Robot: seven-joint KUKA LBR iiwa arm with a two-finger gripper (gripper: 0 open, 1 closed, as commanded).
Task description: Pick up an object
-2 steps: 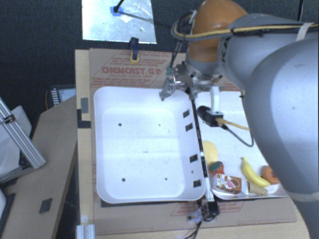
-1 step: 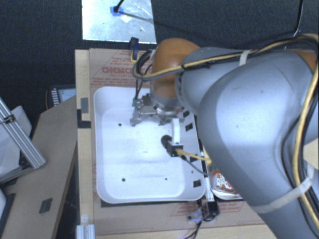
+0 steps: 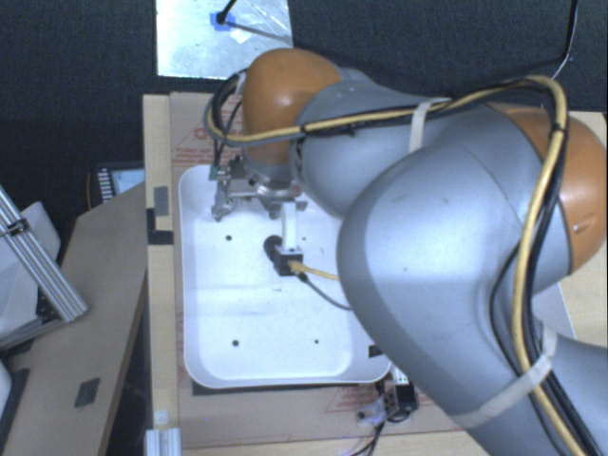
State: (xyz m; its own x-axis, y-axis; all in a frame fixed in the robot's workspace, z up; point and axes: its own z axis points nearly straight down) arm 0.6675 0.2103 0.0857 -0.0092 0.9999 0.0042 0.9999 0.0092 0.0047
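I see the fingers [image 3: 222, 205] spread open over the upper left corner of the white bin [image 3: 249, 342], nothing between them; the grey arm [image 3: 446, 245] covers the frame's right

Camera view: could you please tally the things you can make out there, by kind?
White bin: 1
Robot arm: 1
Gripper: 1
Silvery sheet: 1
Aluminium rail: 1
Total: 5
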